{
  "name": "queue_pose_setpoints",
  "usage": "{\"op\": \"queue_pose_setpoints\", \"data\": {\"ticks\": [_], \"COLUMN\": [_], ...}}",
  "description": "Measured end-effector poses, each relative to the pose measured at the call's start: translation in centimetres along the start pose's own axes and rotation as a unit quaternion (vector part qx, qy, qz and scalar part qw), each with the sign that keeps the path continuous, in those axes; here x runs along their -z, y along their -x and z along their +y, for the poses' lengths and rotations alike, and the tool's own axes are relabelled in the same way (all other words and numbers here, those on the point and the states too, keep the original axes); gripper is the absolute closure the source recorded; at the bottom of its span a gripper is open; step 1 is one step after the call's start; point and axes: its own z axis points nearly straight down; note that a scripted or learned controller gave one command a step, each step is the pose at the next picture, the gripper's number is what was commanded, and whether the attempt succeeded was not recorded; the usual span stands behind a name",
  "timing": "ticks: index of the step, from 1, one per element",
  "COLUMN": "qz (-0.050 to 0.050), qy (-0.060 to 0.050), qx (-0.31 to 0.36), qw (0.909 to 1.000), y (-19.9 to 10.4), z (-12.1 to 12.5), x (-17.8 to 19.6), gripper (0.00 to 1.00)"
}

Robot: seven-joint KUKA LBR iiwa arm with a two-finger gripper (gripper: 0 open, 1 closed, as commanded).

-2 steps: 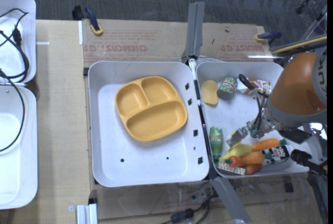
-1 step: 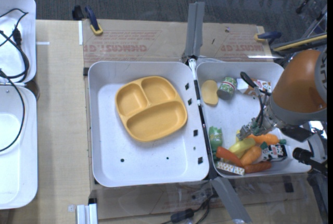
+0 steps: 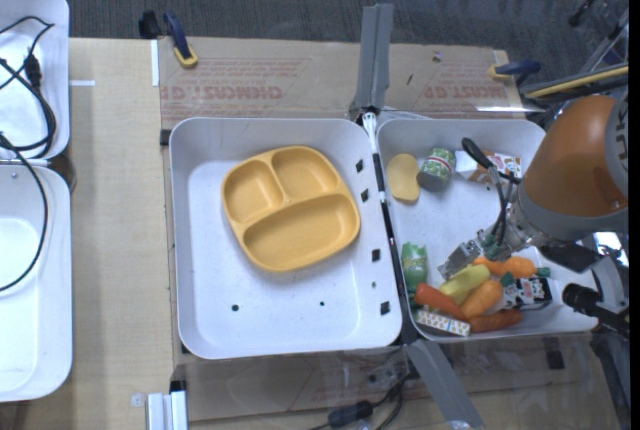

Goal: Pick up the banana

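Banana (image 3: 466, 282) lies lower right in the right bin (image 3: 440, 208) amid toy food, gripper (image 3: 478, 253) just above it, finger state unclear; looks light, rigid, slippery, so grasp mid-body across its width.

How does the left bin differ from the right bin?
The left bin holds one yellow divided plate lying flat; the right bin holds a jumble of small toy foods, most heaped at its near end. The gripper is in the right bin, not the left. Both are shallow and white.
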Motion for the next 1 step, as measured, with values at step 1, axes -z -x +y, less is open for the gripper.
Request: {"op": "queue_pose_setpoints", "data": {"ticks": [1], "qz": [0.0], "qy": [0.0], "qx": [0.0], "qw": [1.0], "y": [0.0], "z": [0.0], "x": [0.0], "gripper": [0.0]}}
